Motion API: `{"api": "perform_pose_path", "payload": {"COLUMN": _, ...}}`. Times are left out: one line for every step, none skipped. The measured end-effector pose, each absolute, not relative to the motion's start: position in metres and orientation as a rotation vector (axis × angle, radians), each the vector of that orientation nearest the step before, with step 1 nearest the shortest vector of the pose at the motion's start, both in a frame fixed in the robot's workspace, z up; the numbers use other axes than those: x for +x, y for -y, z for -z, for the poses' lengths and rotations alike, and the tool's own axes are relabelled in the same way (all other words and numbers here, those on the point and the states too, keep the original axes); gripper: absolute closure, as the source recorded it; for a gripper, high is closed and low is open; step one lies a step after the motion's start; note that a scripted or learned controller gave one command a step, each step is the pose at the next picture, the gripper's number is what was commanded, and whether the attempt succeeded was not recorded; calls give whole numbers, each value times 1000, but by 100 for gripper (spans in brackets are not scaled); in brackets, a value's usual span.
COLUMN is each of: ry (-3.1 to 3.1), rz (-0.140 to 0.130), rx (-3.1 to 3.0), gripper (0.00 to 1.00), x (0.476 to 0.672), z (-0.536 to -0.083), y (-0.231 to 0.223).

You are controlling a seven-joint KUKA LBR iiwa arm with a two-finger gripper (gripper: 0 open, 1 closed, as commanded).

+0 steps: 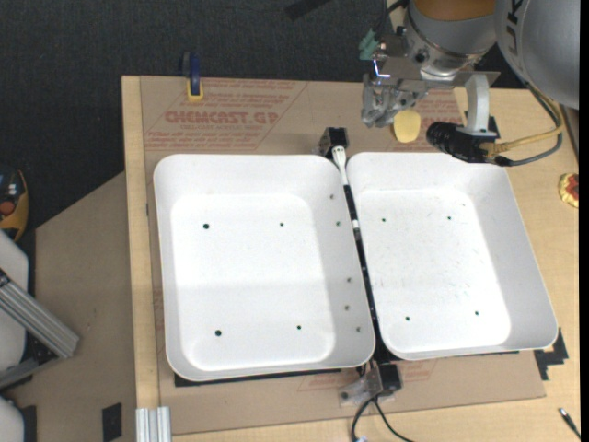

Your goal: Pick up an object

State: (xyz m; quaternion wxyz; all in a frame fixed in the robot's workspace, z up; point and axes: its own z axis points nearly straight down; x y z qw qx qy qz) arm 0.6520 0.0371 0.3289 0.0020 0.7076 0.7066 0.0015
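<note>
1. The gripper (391, 110) hangs raised beyond the right bin's (515, 205) far rim, fingers closed on a small yellow object (407, 125).
2. By my judgement the pick is done; only keeping hold remains.

A grey robot arm with an orange band above its wrist reaches in from the upper right. Its wrist points downward, and the metal tool (391, 110) hangs at the arm's end near the top of the view.
</note>
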Motion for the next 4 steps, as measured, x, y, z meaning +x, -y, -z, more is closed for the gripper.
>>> {"api": "perform_pose_path", "payload": {"ry": -2234, "rz": 4, "rx": 2216, "gripper": 100, "x": 666, "z": -257, "y": -139}}
{"api": "perform_pose_path", "payload": {"ry": -2215, "rz": -9, "rx": 2220, "gripper": 100, "x": 667, "z": -311, "y": -110}}
{"api": "perform_pose_path", "payload": {"ry": -2231, "rz": 8, "rx": 2220, "gripper": 100, "x": 665, "z": -215, "y": -173}}
{"api": "perform_pose_path", "payload": {"ry": -2217, "rz": -13, "rx": 2218, "gripper": 100, "x": 668, "z": -299, "y": -157}}
